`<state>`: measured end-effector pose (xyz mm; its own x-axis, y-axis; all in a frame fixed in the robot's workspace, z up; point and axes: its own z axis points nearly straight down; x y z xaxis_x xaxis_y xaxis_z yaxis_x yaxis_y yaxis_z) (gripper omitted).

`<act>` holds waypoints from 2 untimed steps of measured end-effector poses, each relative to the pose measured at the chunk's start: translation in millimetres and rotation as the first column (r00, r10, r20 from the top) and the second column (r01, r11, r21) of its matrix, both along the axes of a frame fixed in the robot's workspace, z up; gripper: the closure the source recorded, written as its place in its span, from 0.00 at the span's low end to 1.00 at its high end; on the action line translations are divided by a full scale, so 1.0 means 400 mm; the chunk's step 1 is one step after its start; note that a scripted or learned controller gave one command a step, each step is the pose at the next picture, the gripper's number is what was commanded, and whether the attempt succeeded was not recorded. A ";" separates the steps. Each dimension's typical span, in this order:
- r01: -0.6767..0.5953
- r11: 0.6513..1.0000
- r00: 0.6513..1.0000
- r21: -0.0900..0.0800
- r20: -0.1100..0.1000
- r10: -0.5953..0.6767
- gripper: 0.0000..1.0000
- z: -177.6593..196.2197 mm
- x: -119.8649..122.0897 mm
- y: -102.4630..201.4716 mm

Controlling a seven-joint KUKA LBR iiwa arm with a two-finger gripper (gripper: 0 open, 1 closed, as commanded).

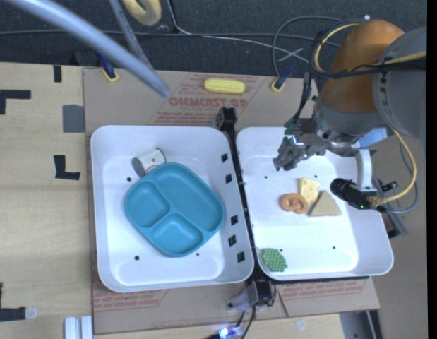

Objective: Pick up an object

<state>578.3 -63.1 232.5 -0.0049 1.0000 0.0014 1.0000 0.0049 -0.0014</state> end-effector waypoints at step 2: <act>-0.001 1.000 1.000 -0.001 -0.003 0.001 1.00 -0.052 -0.100 0.266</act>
